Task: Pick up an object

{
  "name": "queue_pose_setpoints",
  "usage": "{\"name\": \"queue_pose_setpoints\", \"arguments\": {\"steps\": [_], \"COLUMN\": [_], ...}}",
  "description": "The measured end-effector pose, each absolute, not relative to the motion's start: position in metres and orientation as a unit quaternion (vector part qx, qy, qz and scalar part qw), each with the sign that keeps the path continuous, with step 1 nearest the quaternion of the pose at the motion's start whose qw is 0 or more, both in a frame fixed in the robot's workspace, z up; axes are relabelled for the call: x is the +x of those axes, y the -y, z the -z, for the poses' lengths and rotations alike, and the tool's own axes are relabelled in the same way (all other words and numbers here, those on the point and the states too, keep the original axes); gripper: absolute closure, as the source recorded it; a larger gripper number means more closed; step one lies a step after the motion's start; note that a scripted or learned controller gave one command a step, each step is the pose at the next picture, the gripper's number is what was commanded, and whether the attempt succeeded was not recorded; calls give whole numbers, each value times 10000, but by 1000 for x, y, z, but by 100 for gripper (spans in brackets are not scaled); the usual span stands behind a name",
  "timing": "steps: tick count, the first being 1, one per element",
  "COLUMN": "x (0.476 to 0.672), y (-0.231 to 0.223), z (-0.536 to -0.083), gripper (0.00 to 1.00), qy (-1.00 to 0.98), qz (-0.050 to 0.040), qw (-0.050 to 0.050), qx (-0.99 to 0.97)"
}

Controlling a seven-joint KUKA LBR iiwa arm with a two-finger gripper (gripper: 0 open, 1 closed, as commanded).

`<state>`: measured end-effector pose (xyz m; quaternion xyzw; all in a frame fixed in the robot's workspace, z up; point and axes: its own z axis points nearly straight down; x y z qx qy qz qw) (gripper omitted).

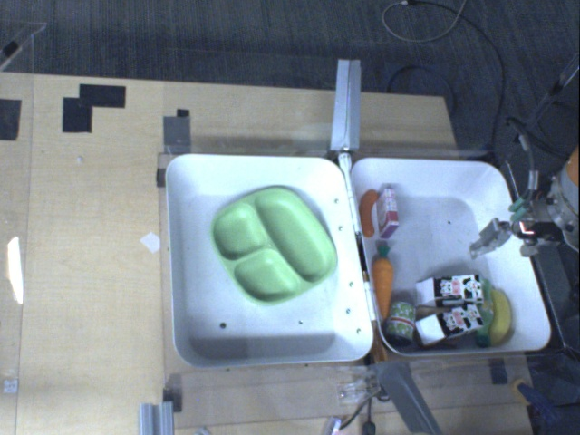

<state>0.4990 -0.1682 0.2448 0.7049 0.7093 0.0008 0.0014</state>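
White bins side by side, gripper [497,236] poised over the right bin [435,175].

Green three-part tray [274,243] lying in the left bin [190,270]. Along the right bin's left wall: sausage [367,212], small pink carton [388,210], carrot [383,282]. Near its front edge: can [400,319], two cow-print cartons [449,290], banana [499,315]. Finger state: cannot tell; nothing seen held.
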Motion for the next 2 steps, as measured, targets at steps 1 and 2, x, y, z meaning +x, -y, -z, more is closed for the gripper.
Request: {"name": "queue_pose_setpoints", "arguments": {"steps": [1, 2], "x": [506, 572], "y": [161, 115], "z": [-109, -90], "gripper": [0, 0], "qy": [-7501, -8178], "qz": [-8, -41], "qw": [9, 60], "qx": [6613, 5754]}}
